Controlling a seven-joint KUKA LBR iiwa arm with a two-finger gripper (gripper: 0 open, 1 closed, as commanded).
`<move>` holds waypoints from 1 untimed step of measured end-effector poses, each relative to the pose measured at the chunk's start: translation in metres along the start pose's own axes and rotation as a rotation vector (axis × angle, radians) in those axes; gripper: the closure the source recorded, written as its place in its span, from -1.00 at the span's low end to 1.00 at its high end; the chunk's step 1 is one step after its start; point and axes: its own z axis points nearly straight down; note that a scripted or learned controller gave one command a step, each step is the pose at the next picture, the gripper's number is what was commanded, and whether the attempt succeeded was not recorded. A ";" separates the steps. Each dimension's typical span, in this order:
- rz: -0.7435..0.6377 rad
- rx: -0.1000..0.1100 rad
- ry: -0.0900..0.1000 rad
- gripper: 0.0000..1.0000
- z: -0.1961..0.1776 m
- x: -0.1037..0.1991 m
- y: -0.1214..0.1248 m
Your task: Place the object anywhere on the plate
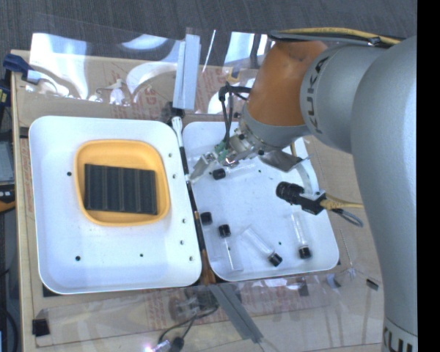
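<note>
Arm (pixel 330 79) looms over the right bin (pixel 319 259), gripper (pixel 218 160) mostly hidden beneath the wrist; clear vials (pixel 258 242) scattered below, yellow plate (pixel 121 182) left.

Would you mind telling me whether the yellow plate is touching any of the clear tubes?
Apart. The camera view shows the yellow plate in the left bin, the clear tubes in the right bin.
</note>
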 end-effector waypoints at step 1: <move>-0.050 0.002 0.001 -1.00 0.001 0.058 0.003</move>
